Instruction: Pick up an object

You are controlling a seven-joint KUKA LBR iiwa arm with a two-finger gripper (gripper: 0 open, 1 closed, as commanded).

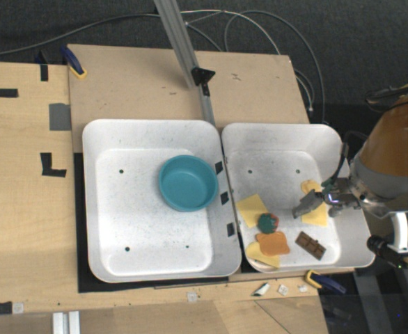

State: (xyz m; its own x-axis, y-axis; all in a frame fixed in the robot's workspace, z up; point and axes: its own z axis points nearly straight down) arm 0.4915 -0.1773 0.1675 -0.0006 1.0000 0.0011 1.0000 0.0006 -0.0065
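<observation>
my gripper (308, 206): low in the right bin (273, 141), beside a yellow piece (317, 218); grip state i could not tell
brown bar (310, 244): lay near the front
blue bowl (187, 182): sat in the left bin (113, 207)

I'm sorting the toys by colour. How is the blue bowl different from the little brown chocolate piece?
The blue bowl is round and hollow; the brown chocolate piece is flat and blocky. The bowl looks much bigger than the chocolate piece. The bowl sits alone in the left bin; the chocolate piece lies among other small toys in the right bin. Both rest on white bin floors.
</observation>
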